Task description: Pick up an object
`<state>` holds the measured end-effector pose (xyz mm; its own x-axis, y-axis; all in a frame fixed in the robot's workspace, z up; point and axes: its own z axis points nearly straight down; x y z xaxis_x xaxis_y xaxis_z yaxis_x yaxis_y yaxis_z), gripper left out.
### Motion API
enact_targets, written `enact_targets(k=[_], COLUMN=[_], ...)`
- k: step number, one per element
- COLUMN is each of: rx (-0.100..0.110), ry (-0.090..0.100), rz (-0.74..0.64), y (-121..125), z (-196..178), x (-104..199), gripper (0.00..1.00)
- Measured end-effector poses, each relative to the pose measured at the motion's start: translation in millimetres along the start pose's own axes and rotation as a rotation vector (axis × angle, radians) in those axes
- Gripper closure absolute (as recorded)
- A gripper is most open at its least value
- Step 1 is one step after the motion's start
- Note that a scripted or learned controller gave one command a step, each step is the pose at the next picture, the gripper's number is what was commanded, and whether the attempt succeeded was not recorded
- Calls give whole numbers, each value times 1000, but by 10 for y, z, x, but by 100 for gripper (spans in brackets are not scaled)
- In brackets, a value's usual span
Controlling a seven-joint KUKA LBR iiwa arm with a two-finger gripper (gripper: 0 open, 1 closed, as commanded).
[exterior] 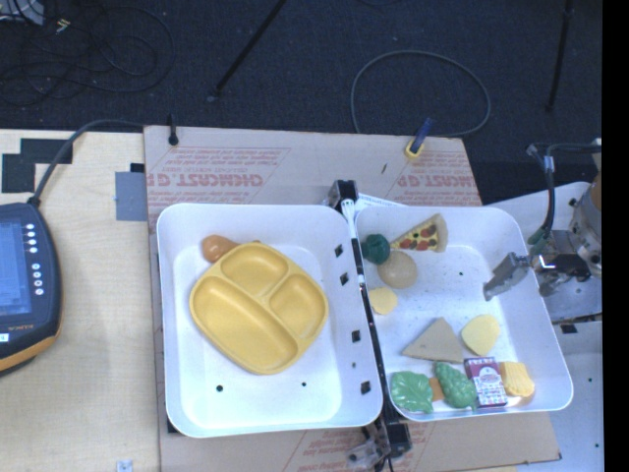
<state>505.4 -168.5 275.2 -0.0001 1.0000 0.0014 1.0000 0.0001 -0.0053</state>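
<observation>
While toy food — a pizza slice, a tan wedge and a yellow round — lies loose in the right bin, the hand hangs over that bin's right side holding nothing, fingers unreadable, and a yellow tray fills the left bin.

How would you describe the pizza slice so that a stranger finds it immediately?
Look in the right white bin, at its far edge near the divider between the bins. The pizza slice lies there, beside a dark green ball and a beige ball. It alone is a yellow wedge with red spots and a tan crust.
</observation>
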Motion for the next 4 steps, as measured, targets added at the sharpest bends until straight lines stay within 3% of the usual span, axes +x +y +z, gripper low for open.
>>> enact_targets(k=[1, 2, 3, 4], rx=[10, -2, -8, -5], ry=[5, -3, 0, -5], rz=[-3, 1, -7, 3], y=[-315, -293, -276, 303], z=[736, 1850, 846, 700], x=[471, 654, 1531, 926], gripper=[0, 0, 0, 0])
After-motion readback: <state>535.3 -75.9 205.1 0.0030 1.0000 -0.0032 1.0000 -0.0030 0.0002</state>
